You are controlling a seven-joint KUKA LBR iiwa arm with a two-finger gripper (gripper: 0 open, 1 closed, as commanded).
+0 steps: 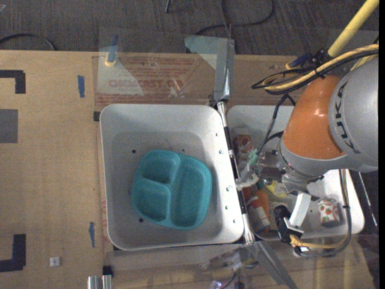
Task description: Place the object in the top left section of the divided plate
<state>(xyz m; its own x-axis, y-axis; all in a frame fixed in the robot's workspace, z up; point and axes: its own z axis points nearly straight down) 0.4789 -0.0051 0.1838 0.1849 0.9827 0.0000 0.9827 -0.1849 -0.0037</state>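
The teal divided plate (172,189) lies in the left bin (114,173), tilted slightly, well to the left of the arm (328,125) — a smooth moulded plastic dish with rounded corners and three compartments, two smaller ones on its left side and one long one on its right. The arm's grey and orange wrist hangs over the right bin (355,215), and the gripper (260,176) beneath it is mostly hidden, so its state cannot be told. Under and around it lies a jumble of small objects — a red-and-white packet (243,143), an orange bottle-like piece (260,209), and a small white cup with red marks (328,211) to the right. Both bins are shallow, white, with rounded corners.
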